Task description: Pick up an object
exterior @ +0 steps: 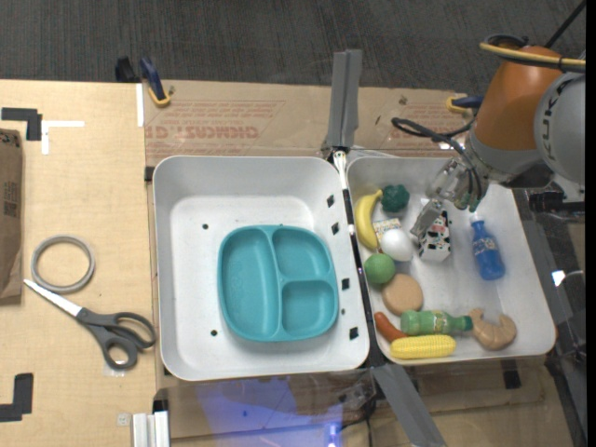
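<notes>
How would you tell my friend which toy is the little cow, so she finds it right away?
Look in the right white bin, the one packed with toy food. Near its middle, just under the robot's gripper, stands the cow toy, beside the white egg and left of the blue bottle. It is the only white thing with black patches.

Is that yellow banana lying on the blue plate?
No, the banana lies in the right bin; the teal divided plate sits in the left bin.
</notes>
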Robot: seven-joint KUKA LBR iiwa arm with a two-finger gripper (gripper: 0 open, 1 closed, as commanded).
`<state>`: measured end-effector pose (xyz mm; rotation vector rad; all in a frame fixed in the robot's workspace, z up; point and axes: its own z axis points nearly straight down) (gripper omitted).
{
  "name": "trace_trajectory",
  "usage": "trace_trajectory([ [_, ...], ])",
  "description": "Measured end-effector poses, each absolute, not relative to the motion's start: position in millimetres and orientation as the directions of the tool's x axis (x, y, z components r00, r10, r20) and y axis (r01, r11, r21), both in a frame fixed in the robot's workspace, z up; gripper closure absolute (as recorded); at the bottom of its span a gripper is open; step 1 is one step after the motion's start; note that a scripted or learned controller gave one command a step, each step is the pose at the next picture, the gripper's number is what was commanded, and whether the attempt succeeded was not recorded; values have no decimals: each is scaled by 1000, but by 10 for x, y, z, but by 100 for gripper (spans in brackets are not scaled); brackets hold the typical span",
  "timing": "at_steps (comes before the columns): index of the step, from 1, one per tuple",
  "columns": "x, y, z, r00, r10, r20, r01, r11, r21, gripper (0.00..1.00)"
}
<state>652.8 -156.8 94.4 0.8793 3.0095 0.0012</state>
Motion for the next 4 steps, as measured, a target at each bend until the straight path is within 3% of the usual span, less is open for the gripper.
trace_trajectory([
  [1, 6542, -1570, 1049, -844, 536, -12, 536, 844, 3, 100],
  [2, 5727, -1588, 926, -938, 346, -2, 346, 938, 0, 100],
  [3, 4929, -1417, 1351, -980, 198, -2, 198, 980, 1, 100],
  [4, 4928, -1416, 1350, -980, 198, -1, 198, 980, 1, 0],
])
